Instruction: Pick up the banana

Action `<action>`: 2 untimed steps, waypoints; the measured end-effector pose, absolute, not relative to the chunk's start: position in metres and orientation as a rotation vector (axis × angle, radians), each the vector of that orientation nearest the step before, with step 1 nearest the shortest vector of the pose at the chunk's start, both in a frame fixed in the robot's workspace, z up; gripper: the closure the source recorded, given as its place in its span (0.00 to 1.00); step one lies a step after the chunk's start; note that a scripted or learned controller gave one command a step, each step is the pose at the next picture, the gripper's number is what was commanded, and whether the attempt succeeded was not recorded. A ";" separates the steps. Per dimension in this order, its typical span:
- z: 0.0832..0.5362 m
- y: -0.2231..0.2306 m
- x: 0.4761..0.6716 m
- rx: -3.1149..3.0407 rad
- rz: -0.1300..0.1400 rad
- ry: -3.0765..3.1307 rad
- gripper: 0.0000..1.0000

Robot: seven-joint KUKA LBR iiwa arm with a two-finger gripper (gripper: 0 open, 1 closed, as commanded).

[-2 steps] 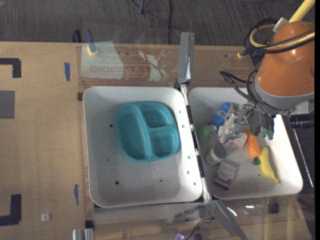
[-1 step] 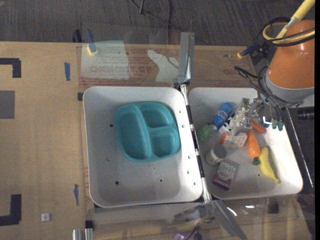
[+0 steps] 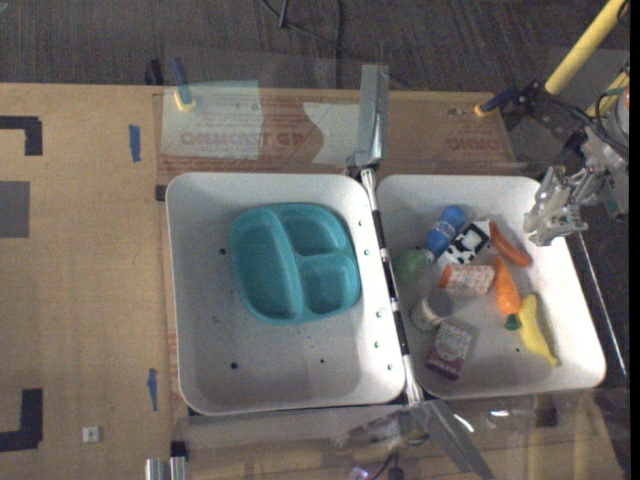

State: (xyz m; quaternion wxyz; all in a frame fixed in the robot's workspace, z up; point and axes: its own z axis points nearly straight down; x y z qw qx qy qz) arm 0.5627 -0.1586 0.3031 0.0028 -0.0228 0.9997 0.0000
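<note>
The yellow banana (image 3: pixel 538 334) lies in the right bin (image 3: pixel 580 368) near its front right corner, with a green tip pointing toward an orange carrot (image 3: pixel 507 292). My gripper (image 3: pixel 553 218) hangs over the bin's right rim, well behind the banana and apart from it. Nothing can be seen held in it.
The right bin also holds a blue bottle (image 3: pixel 445 229), a black-and-white box (image 3: pixel 467 243), a red-orange vegetable (image 3: pixel 511 247), a small carton (image 3: pixel 467 280), a green object (image 3: pixel 410 266), a grey can (image 3: pixel 431 312) and a maroon packet (image 3: pixel 452 350). A teal divided plate (image 3: pixel 295 262) sits in the left bin (image 3: pixel 200 348).
</note>
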 end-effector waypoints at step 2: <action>0.347 -0.124 0.557 -0.320 0.000 3.119 1.00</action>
